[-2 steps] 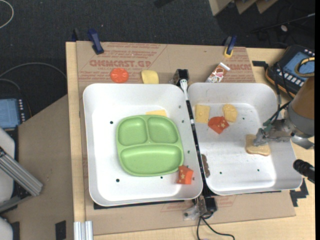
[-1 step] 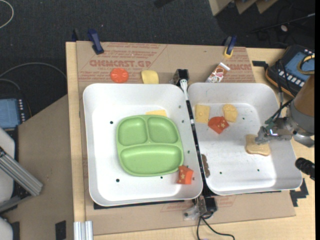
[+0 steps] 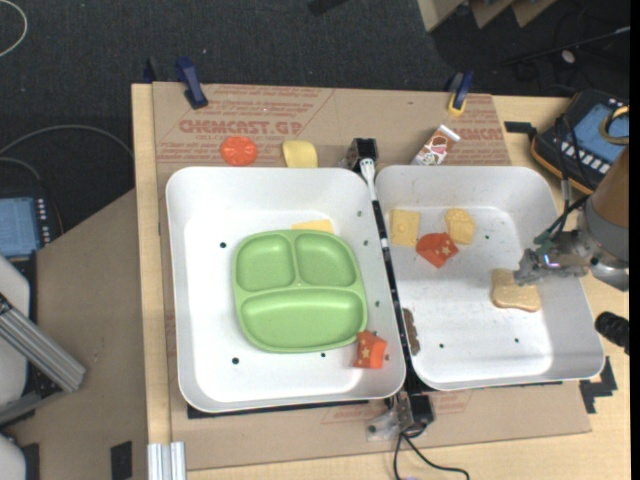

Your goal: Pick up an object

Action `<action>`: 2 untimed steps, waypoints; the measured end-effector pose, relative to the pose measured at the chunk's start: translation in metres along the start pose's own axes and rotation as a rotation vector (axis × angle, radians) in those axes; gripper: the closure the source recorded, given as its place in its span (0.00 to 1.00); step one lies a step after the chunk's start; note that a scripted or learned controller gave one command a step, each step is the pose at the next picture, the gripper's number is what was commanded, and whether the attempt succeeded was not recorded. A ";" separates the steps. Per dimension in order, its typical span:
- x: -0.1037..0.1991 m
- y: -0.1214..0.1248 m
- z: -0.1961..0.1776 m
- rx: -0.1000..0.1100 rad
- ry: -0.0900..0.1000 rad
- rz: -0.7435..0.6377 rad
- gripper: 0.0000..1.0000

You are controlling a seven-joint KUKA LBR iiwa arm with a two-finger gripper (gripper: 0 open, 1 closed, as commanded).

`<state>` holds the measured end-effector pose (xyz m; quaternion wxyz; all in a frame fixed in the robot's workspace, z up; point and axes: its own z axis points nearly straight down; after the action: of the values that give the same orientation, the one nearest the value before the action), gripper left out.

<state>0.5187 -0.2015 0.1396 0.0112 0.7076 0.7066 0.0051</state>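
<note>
Over the right bin (image 3: 560, 358), the gripper (image 3: 532, 268) hangs just above a tan biscuit-shaped piece (image 3: 515, 295) lying on the bin floor; whether it touches I cannot tell, nor how the jaws stand. A green divided plate (image 3: 298, 291) sits in the left bin (image 3: 200, 268).

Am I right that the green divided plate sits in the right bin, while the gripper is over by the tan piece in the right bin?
Not quite: the camera view shows the green plate in the left bin. The rest holds, with the gripper by the tan piece in the right bin.
</note>
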 end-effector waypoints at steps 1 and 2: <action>0.000 0.000 0.001 0.001 0.001 0.000 0.00; 0.012 0.005 0.055 0.021 0.006 -0.002 0.00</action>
<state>0.5251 -0.1901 0.0849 0.0017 0.7068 0.7074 0.0001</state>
